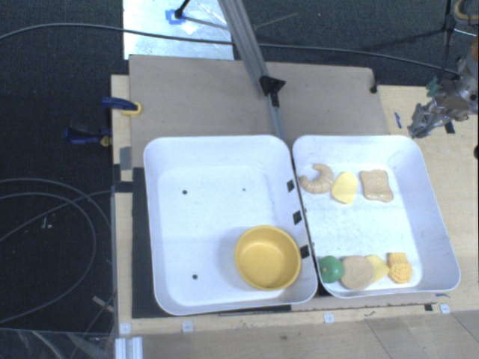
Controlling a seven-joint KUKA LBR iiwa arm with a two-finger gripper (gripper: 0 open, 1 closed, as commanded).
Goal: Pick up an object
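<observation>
My gripper (420, 124) hangs at the right edge, beyond the back right corner of the right bin (434, 223), with nothing visibly in it. In that bin's back half lie a tan croissant (318, 179), a yellow wedge (344, 188) and a beige toast slice (376, 185). Along its front edge sit a green ball (330, 268), a tan round piece (357, 272), a yellow piece (377, 266) and an orange waffle-like piece (400, 268). A yellow bowl (267, 257) stands in the front right of the left bin (194, 200).
A grey pole (251, 43) slants across the bench's back, ending at a black clamp (271, 86) near the bins' shared edge. Blue and yellow clamps (112, 118) grip the bench's left side. Cables lie on the dark floor at the left.
</observation>
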